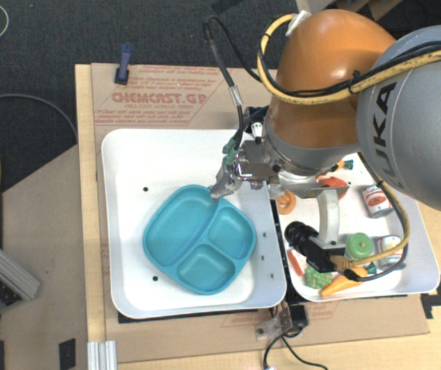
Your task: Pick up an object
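claw (223, 185) at rim of blue tray (197, 239)

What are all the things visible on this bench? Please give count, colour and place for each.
left bin: one, white, on the cardboard sheet
right bin: one, white, beside the left bin
divided plate: one, blue, in the left bin
ring: one, orange, right bin, near its left wall
small can: one, red and white, right bin
round thing: one, green, right bin
carrot-like piece: one, orange, right bin, near edge
cardboard sheet: one, brown, under both bins
arm: one, grey with orange band, above the right bin
gripper: one, at the divided plate's far rim
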Robot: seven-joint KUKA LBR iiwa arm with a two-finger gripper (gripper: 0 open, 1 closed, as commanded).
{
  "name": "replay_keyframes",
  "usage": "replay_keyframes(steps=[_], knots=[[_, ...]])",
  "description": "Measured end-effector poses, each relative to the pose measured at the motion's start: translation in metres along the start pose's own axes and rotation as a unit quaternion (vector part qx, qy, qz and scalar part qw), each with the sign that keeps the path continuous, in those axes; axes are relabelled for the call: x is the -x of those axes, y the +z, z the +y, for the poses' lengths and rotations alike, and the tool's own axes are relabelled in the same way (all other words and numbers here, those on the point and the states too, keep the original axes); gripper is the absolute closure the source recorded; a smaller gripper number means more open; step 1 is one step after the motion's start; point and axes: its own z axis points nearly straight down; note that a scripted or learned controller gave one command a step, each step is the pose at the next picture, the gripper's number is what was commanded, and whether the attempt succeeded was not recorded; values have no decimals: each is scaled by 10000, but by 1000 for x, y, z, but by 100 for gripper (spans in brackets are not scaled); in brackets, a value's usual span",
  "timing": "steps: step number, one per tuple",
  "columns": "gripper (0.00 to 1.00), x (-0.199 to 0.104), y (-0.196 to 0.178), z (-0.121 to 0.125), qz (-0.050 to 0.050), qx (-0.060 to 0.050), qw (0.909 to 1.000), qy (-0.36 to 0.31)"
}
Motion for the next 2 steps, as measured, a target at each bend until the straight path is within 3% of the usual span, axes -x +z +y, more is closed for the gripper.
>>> replay_keyframes(steps=[1,2], knots=[[100,7,-4,-1,-40,-55,10000,62],[100,-6,-76,51,-31,-6,10000,59]])
